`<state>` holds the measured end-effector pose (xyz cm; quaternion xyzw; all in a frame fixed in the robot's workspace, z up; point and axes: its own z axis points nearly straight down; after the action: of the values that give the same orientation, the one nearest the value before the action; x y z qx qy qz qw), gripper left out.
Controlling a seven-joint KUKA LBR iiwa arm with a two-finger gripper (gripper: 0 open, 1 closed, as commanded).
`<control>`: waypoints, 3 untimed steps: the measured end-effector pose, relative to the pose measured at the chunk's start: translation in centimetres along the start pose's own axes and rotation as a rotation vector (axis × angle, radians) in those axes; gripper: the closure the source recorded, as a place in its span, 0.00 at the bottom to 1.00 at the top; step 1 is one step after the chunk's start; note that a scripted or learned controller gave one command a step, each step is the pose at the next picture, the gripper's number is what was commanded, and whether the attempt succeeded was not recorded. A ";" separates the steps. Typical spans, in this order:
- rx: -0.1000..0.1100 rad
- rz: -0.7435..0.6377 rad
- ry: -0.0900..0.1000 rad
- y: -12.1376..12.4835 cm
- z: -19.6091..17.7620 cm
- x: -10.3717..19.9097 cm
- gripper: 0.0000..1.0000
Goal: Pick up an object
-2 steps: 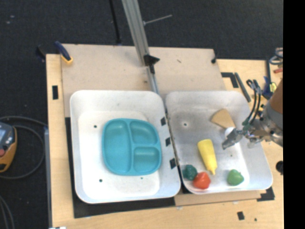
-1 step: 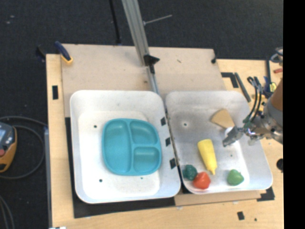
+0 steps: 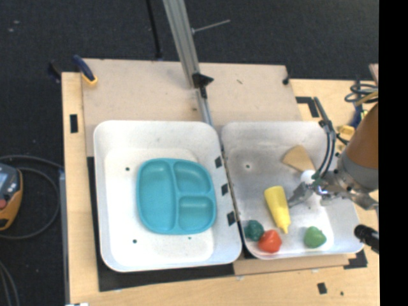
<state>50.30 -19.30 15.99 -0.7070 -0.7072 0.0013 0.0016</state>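
Dark floor surrounds a wooden bench [image 3: 159,88] carrying two white bins side by side.

Left bin [image 3: 115,152] holds a teal divided plate [image 3: 175,195] lying flat near its middle. Right bin [image 3: 255,145] holds a dark green ball [image 3: 254,229] touching a red ball [image 3: 270,241], a yellow bottle [image 3: 278,208] lying just above them, a green lump [image 3: 313,236] further right, and a tan wedge [image 3: 298,157] near the far side. Gripper [image 3: 298,195] hangs just right of the bottle, fingers slightly apart, clamped on nothing.
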 end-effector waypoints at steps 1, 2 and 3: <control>-0.001 0.001 0.000 0.0 5.3 -0.1 0.00; -0.009 0.005 -0.003 0.2 3.9 -0.2 1.00; -0.012 -0.003 -0.004 1.2 -2.1 -0.1 1.00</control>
<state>51.48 -19.36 18.07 -0.7060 -0.7082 -0.0018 -0.0041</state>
